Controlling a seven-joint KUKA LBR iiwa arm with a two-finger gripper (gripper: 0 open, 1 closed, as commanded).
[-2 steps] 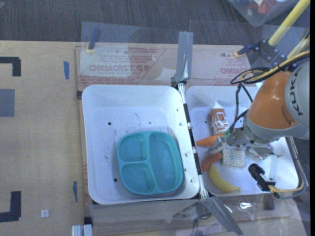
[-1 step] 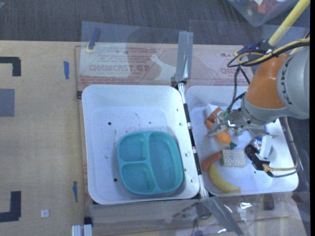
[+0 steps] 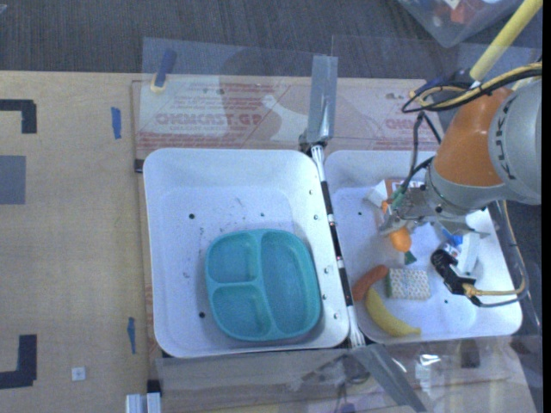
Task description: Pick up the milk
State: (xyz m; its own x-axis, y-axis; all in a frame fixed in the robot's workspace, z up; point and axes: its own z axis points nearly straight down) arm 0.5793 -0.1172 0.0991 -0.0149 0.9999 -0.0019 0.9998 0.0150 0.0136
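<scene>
Desk, right bin [image 3: 491, 308]: arm [image 3: 469, 149] reaches in, jaws' opening unreadable; approach step, apparently, and next comes centring on the milk.

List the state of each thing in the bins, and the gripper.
gripper: low over right bin.
white-blue carton, maybe the milk: partly hidden by the wrist, not gripped.
small orange piece: under gripper, not seen held.
teal divided plate: flat, right side up, in left bin.
banana: lying flat.
orange-red piece: lying flat beside banana.
speckled sponge: lying flat.
</scene>
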